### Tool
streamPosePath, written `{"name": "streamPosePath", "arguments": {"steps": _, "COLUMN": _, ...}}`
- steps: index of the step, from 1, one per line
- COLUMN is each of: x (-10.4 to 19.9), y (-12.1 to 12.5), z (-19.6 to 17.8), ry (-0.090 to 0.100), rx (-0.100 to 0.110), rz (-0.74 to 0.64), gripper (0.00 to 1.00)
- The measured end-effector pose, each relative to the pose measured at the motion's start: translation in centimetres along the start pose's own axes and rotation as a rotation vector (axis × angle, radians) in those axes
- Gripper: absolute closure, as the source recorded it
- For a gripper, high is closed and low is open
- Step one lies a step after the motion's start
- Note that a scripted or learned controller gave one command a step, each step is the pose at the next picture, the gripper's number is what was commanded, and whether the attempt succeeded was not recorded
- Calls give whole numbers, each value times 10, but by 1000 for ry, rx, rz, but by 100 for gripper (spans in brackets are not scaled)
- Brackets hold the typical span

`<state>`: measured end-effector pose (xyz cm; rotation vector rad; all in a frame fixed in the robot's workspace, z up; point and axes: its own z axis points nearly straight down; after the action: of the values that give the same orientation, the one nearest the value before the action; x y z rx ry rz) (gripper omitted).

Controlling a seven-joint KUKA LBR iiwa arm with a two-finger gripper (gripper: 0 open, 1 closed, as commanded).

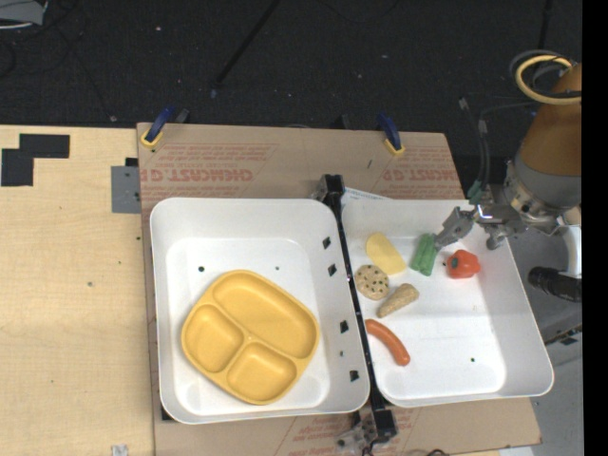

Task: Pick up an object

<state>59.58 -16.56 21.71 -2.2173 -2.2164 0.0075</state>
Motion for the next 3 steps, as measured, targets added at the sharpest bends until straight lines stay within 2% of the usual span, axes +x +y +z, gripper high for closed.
{"name": "streamPosePath", "arguments": {"steps": 1, "x": 0, "y": 2, "z": -4, "ry": -1, "rx": -8, "rz": -1, "gripper": 0}}
{"name": "streamPosePath", "arguments": {"steps": 3, "x": -1, "y": -14, "z": 95, "ry": 0, "rx": -4, "rz": -1, "gripper": 0}}
